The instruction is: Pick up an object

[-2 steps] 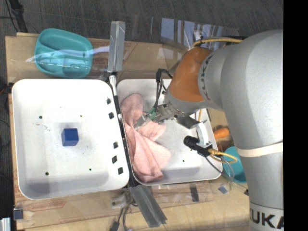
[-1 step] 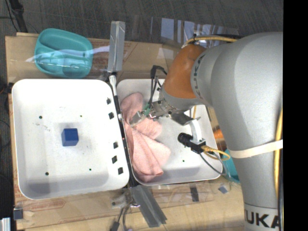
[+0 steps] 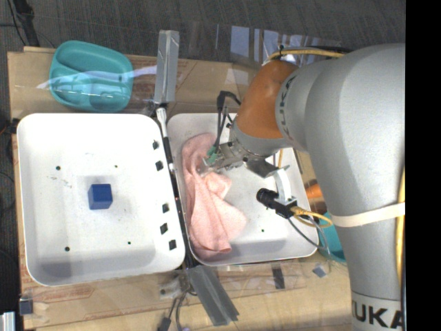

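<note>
A crumpled pink cloth (image 3: 207, 205) lies along the left side of the right bin (image 3: 275, 247). My gripper (image 3: 215, 159) is down at the cloth's upper part, pressed into its folds under the orange wrist band. A small blue cube (image 3: 100, 196) sits alone in the left bin (image 3: 41, 150), far from the gripper.
A teal plastic container (image 3: 89, 74) rests on the bench behind the left bin. A metal divider bar (image 3: 165, 67) runs between the bins at the back. The large grey arm covers the right side of the right bin. A black cable fitting (image 3: 275, 202) hangs over that bin.
</note>
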`<state>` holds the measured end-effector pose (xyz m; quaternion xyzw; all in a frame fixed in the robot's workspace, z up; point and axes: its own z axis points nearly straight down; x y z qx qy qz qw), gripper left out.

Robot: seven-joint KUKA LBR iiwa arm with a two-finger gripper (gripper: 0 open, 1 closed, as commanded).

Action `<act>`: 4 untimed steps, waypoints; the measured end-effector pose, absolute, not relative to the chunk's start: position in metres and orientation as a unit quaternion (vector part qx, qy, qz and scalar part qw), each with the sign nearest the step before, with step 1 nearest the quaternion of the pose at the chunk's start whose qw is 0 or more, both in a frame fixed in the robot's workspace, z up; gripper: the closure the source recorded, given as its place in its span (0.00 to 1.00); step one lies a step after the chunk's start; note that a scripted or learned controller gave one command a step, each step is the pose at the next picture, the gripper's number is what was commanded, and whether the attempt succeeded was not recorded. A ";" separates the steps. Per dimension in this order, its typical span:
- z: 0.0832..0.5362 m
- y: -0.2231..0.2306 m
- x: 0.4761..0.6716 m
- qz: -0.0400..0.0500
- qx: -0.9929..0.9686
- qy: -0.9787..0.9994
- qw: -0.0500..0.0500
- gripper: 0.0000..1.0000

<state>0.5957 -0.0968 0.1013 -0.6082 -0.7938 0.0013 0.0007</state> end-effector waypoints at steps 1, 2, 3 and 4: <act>0.101 -0.097 0.596 0.001 -0.608 -0.794 0.001 0.00; 0.111 -0.096 0.596 0.002 -0.607 -0.795 0.001 1.00; 0.111 -0.096 0.596 0.002 -0.607 -0.795 0.001 0.00; 0.092 -0.103 0.626 0.001 -0.625 -0.781 0.000 0.00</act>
